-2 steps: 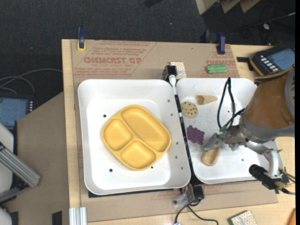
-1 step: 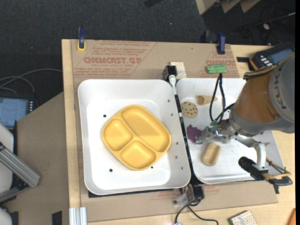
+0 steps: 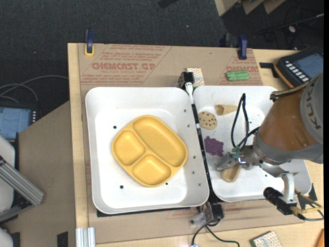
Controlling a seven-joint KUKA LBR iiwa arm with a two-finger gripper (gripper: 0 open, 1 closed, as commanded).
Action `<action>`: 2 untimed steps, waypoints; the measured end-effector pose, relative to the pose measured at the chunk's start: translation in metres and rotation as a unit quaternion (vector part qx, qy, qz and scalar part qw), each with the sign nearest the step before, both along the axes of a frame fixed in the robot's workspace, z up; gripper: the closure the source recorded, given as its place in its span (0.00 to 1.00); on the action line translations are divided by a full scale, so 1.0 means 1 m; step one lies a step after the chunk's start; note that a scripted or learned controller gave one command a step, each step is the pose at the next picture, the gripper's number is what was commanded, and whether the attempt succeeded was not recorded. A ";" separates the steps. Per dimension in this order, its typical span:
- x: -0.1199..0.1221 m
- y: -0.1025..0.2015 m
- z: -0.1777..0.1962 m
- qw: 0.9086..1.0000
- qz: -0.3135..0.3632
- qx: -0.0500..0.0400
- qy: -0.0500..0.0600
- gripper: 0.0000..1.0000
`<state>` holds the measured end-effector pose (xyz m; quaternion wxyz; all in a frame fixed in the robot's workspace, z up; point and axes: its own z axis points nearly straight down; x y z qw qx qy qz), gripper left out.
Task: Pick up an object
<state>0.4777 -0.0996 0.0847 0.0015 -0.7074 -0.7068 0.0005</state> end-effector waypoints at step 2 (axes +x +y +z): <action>-0.001 0.004 0.000 1.000 0.000 0.000 0.001 0.00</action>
